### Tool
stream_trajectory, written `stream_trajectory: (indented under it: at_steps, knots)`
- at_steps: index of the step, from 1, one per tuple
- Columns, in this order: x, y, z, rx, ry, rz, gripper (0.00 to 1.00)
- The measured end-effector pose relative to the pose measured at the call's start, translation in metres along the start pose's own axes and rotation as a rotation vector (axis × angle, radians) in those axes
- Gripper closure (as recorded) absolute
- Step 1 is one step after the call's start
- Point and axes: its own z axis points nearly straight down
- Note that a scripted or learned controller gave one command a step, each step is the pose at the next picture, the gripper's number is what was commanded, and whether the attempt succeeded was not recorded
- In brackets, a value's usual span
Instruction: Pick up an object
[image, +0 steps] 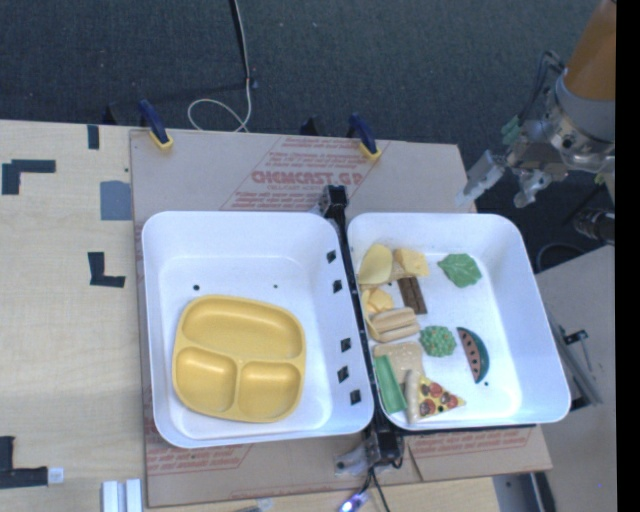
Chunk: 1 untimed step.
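A: What lies nearest the camera?

B: In the right bin (535, 300), along its near edge, a pizza slice (437, 398) lies just beside a green stick (387, 384) and a pale cracker-like piece (404, 358). A watermelon wedge (472, 352) sits to the right of them, with a broccoli floret (438, 340) beside it.

A: And the left bin (160, 250)?

B: It holds a yellow divided plate (240, 356), lying flat in the near half, with three compartments.

A: Further back in the right bin?

B: A tan bread-like piece (392, 323), a brown bar (412, 293), several yellow pieces (377, 265) clustered against the left wall, and a green leafy piece (460, 269) a little apart toward the back right.

A: Where is the arm?

B: Beyond the right bin's far right corner, above the edge of the counter (60, 300). The gripper (505, 180) hangs outside the bin, well apart from all the toy food. Its fingers are spread apart with nothing between them.

A: Anything behind that?

B: A cardboard sheet (300, 175) under both bins, held by two blue-and-yellow clamps (155, 125) at its far edge.
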Motion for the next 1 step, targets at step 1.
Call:
stream_trajectory:
  at_steps: [1]
  knots:
    - [-0.0347,-0.0899,-0.1611,0.001,-0.002,0.008,0.0]
